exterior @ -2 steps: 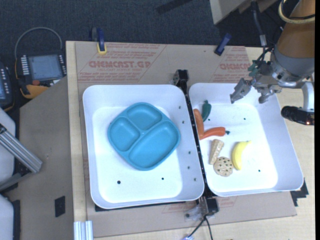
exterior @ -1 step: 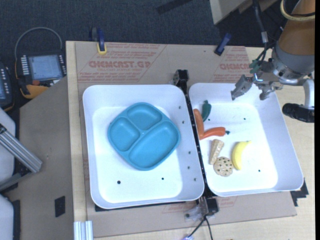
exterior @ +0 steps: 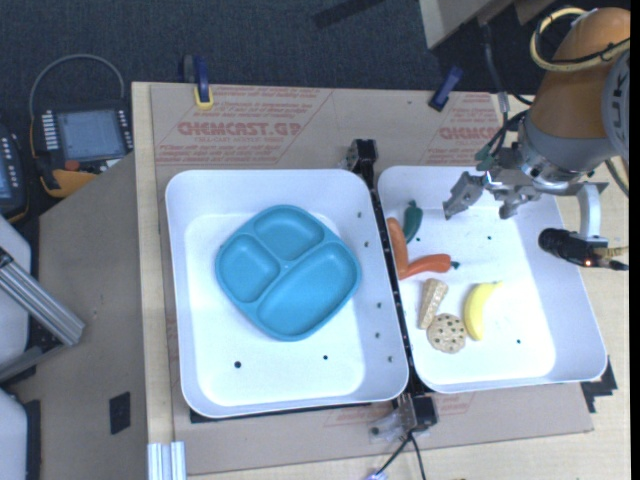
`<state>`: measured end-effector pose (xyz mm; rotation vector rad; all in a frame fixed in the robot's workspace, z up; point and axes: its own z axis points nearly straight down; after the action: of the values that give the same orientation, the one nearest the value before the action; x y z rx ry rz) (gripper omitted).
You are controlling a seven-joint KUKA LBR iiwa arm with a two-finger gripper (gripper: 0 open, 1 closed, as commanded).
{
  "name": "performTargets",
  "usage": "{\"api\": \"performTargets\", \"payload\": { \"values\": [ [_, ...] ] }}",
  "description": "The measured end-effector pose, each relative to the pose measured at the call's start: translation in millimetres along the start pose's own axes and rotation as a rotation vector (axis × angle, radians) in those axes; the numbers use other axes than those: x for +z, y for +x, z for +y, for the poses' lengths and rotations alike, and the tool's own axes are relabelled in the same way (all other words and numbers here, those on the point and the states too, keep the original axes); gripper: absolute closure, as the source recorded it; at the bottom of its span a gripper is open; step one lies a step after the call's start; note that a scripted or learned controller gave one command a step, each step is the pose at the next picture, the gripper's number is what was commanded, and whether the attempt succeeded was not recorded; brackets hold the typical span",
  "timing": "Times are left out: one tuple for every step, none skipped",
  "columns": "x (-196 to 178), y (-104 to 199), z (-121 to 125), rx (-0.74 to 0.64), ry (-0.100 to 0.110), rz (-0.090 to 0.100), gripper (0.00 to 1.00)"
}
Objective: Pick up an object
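One end effector (exterior: 487,196) spread open, holding nothing, above right bin (exterior: 560,358); banana (exterior: 480,310) long axis near-vertical.

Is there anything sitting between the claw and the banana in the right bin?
Nothing visible does. The claw hangs open over the bin's upper part, and bare white floor lies between it and the banana. The carrot lies left of that line.

Right bin (exterior: 560,358) floor bare along right side; food clutters its left; blue plate (exterior: 288,271) fills left bin (exterior: 200,368) centre.
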<state>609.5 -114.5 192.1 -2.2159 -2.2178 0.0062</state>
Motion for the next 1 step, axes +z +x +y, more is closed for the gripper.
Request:
{"api": "performTargets", "payload": {
  "values": [
    [40.8, 3.0, -0.6, 0.001, -0.005, -0.001, 0.00]
  ]
}}
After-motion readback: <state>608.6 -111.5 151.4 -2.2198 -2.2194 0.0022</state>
